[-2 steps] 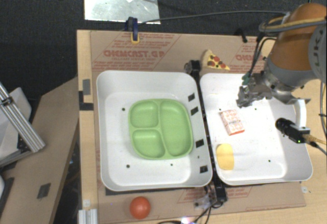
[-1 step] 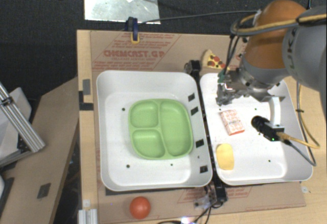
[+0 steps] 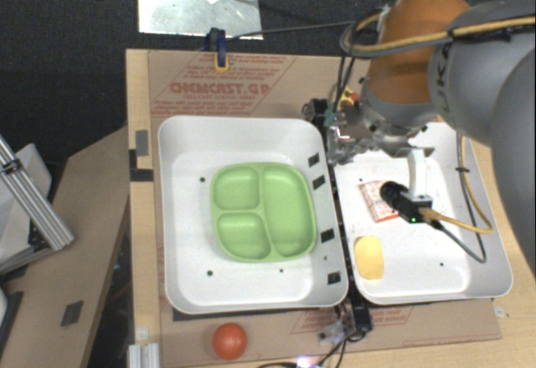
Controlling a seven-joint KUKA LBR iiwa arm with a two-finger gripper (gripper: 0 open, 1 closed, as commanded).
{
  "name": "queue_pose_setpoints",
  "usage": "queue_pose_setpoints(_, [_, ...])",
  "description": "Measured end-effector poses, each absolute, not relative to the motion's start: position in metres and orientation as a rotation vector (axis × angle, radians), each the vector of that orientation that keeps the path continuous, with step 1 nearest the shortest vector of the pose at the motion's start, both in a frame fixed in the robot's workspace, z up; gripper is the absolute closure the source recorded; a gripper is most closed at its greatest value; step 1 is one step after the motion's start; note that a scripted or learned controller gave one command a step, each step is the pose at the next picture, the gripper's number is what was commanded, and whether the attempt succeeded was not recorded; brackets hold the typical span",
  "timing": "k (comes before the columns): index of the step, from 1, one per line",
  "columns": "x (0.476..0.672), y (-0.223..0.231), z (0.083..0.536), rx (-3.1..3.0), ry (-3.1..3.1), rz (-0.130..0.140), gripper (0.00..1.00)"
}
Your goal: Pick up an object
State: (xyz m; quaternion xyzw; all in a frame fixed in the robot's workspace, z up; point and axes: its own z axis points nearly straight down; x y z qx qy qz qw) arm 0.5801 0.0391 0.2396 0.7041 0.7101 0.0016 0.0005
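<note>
Pincer (image 3: pixel 337 141) well up-frame of yellow lump (image 3: pixel 369 257), red-white packet (image 3: pixel 376 200) between.

You'll read red "CHEMCAST GP" print on the brown board (image 3: pixel 224 73), upper centre of frame; other print's too small.
</note>
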Motion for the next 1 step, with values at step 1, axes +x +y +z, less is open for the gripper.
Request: queue_pose_setpoints(1, [0.5993,0.1002,0.2356,2.209,2.232,0.006,1.0])
